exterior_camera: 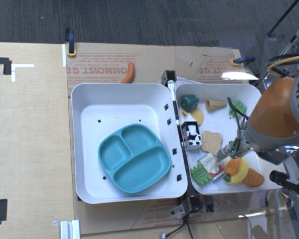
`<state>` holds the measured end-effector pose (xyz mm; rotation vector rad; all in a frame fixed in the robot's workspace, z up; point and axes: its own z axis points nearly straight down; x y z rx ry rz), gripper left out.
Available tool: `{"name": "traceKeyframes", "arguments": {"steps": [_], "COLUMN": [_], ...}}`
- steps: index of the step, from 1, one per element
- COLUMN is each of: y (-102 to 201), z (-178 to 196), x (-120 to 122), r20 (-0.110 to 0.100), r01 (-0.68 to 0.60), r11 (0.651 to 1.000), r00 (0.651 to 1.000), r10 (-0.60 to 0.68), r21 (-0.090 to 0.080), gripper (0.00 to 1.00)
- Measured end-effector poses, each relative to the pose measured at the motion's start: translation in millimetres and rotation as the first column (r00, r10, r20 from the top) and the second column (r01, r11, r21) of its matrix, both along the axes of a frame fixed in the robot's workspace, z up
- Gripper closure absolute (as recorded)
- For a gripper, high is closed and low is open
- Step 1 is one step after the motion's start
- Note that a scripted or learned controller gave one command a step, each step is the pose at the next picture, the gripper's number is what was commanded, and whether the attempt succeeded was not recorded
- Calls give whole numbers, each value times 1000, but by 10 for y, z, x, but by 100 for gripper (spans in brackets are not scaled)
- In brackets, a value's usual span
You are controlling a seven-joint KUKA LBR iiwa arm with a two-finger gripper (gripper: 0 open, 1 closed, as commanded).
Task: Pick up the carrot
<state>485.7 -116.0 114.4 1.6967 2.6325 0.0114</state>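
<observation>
Hovering over the carrot [232,165], gripper [231,150]; finger spread impossible to tell

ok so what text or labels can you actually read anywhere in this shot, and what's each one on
Red print on the cardboard sheet behind the left bin: upside down, too blurred to read for sure.
More red print on the cardboard behind the right bin: unreadable.
Small food packet: print too small to read.

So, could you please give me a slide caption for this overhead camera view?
Arm's claw lowered over the carrot among toy food in the right bin; blue plate in the left bin.
</observation>
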Motion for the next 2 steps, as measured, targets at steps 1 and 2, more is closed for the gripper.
{"name": "traceKeyframes", "arguments": {"steps": [1,2], "y": [-10,-9], "z": [90,90], "x": [22,22], "r20": [4,4], "r01": [-2,-2], "r11": [1000,1000], "r00": [1000,1000], "r10": [2,2], "r21": [-2,-2], "gripper": [100,0]}}
